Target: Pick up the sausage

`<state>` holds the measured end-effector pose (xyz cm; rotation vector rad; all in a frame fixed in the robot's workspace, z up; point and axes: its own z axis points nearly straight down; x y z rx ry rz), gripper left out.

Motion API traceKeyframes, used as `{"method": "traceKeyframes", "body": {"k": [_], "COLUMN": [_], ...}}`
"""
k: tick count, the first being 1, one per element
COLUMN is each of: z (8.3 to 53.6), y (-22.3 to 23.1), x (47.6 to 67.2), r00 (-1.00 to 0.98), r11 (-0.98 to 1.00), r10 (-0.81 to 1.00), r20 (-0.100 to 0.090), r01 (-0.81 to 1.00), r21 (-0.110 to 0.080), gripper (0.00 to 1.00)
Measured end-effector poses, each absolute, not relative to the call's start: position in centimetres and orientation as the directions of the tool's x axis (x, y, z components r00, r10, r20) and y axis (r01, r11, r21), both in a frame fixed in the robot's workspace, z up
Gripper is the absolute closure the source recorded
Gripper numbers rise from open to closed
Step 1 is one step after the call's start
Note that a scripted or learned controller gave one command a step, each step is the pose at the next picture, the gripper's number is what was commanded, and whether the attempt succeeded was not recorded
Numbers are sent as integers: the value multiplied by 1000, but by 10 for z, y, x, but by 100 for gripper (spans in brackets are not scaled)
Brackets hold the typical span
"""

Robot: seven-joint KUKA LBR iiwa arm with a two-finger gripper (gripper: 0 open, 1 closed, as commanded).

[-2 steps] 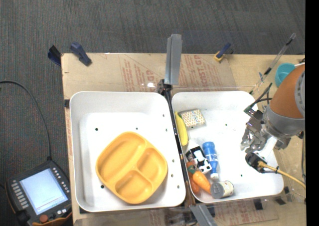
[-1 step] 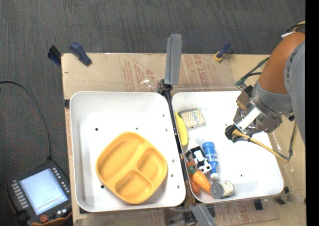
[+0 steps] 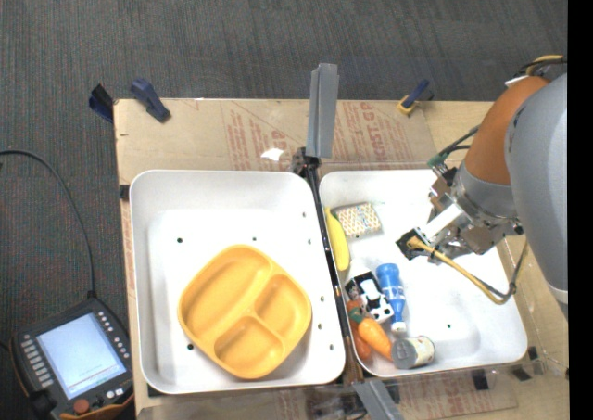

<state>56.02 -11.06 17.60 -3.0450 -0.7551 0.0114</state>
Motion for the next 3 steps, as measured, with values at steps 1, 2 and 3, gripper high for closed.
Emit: {"method": "traceKeyframes", "body": {"k": [1,2,3], "z": [155,207,206], "y": [-187,-153,-145], "x": [558,531,485], "r00": [746,879,980], "r11": [-746,-879,-980], "r10": [666,477,201], "r20": [-3,-4,-6], "r01": [666,477,201], "r21": [-8,-5,-5], "gripper": [100,100,100]}}
